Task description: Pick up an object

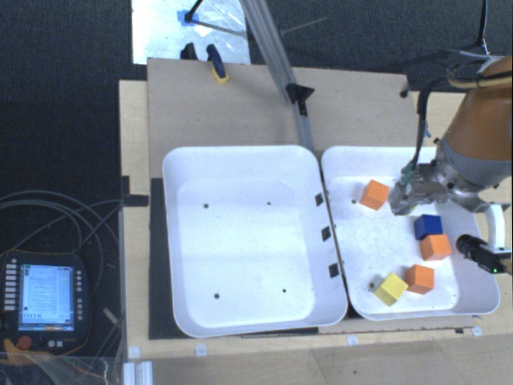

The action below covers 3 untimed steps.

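Note:
Several small blocks lie in the right bin (353, 295): an orange cube (373, 194) near its upper left, a blue cube (428, 225), an orange cube (435, 247) just below it, another orange cube (419, 278), and a yellow cube (391, 288) at the front. My gripper (401, 201) hangs over the bin just right of the upper orange cube, with the grey arm and its orange band behind it to the right. Nothing shows between the fingers.
The left bin (184, 175) lies beside the right one, with black clips along the shared edge. A slanted metal pole (272, 46) crosses the bench at the back. A teach pendant (44, 299) lies on the floor at the left.

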{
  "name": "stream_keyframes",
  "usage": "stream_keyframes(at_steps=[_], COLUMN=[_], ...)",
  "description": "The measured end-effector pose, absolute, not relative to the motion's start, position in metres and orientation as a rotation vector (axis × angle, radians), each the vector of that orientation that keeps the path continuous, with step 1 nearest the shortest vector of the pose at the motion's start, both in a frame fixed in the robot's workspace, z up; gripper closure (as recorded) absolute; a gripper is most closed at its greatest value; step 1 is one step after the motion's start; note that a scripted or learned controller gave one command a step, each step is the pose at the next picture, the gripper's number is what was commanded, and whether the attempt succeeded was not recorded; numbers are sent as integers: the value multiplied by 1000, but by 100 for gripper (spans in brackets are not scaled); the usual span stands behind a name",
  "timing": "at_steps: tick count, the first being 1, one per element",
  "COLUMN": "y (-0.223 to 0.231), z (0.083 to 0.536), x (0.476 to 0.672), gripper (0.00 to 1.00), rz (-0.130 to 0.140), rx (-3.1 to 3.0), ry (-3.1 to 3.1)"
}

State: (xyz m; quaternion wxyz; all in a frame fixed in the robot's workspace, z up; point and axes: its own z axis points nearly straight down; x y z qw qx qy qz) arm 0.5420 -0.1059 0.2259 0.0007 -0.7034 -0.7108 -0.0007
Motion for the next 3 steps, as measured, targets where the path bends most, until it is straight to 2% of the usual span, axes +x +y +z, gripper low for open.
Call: stream_keyframes(at_steps=[1, 2, 3], y=[-53, 0, 54], z=[231, 227, 242], x=[524, 526, 518], gripper=[100, 100, 100], rz=[-3, -4, -8], rx=[-2208, -2208, -2208], ry=[-2232, -2234, -2236])
